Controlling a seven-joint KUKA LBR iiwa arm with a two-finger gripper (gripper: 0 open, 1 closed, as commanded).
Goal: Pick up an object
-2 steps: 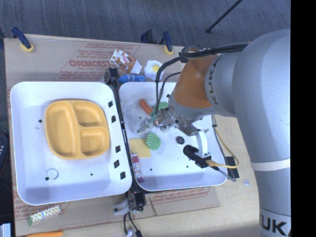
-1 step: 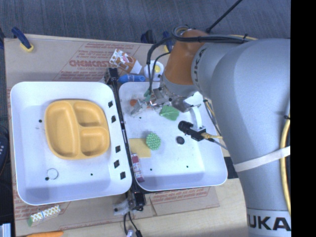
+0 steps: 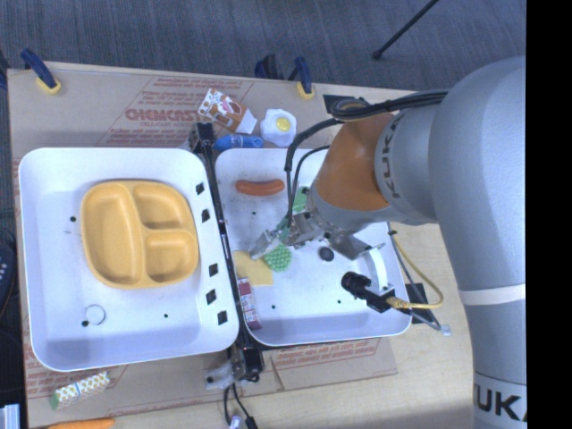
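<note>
My gripper is low inside the right bin, near its left side, pointing toward the divider between the bins. A small green round piece lies just below its tip, touching or nearly touching it. A yellow wedge sits next to the green piece, toward the bin's left wall. A brown sausage lies apart at the bin's far end. The orange-banded wrist hides the bin's right part. I cannot make out anything held in the gripper.
The left bin holds a yellow divided plate and a small clear ring. A dark red bar lies by the right bin's left wall. A snack packet, a blue item and a white-yellow piece sit behind the bins.
</note>
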